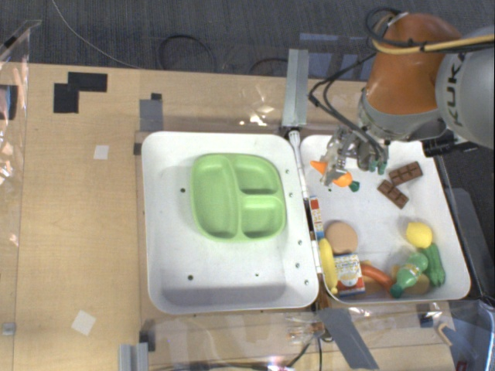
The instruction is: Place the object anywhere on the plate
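Left bin [155, 207] holds the green divided plate [237, 196], three compartments, nothing on it yet. Right bin [452, 230] has the clutter: along its left wall a banana [327, 264] and a small carton [349, 273] with a printed label too small to read, a brown round bun-like piece [343, 236] above them, a toy carrot [377, 274] by the carton, a green bottle-shaped toy [407, 274], a green vegetable [434, 263], a yellow lemon [418, 234], and two chocolate pieces [401, 182] near the top right. The gripper [340, 168] hangs over the bin's upper left, right at a small orange carrot-like toy [336, 175] with a green tip, likely the target; can't tell finger spacing or whether the toy is actually between the fingers. Risks, as a guess: the toy is small and sits close to the bin wall, so a pinch could miss or knock it aside; a loose hold could drop it crossing the divider between the bins, short of the plate. Only readable writing: partial "KU" lettering on the arm [452, 91] at the right edge.
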Motion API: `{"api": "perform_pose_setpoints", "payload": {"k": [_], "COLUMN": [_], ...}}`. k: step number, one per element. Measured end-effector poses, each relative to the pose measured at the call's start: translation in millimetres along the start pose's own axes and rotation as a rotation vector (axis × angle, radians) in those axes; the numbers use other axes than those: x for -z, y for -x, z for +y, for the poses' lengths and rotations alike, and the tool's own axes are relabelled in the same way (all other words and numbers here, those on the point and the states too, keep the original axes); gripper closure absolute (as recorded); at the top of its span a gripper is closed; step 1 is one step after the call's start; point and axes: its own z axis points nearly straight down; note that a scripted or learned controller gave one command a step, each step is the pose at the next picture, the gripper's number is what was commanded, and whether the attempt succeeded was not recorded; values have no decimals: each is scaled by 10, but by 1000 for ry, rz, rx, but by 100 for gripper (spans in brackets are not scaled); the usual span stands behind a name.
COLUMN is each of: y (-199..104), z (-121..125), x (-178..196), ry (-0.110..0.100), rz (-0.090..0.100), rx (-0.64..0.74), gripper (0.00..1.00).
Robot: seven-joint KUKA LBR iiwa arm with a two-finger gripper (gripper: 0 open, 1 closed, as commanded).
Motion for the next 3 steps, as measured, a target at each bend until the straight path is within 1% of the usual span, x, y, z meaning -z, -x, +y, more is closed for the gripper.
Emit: {"api": "perform_pose_setpoints", "payload": {"k": [1, 2, 3], "y": [-242, -760, -751], "z": [810, 1552, 1531], "x": [-191, 47, 44], "ry": [3, 4, 2], "rz": [4, 4, 4], "rx": [106, -89, -92], "gripper": [100, 100, 0]}}
